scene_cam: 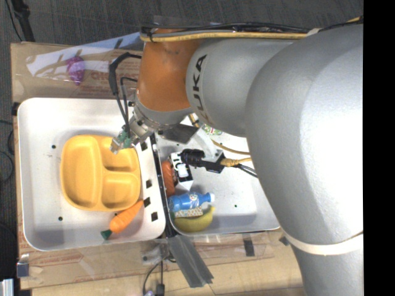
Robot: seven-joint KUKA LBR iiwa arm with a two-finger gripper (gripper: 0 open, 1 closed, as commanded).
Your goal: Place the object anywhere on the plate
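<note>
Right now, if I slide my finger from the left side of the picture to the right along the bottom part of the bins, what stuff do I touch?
Yellow plate → carrot → wall between the bins → blue bottle, which lies on a yellow-green fruit → the big grey arm.

place: robotics lab or test cell | evidence: large grey KUKA arm (265,97) with an orange band reaching over the tabletop | two shallow white bins (37,165) side by side | loose black cables (120,79) and metal brackets (188,261) at the tabletop's near edge | dark carpeted floor (80,8) beyond its far edge
</note>
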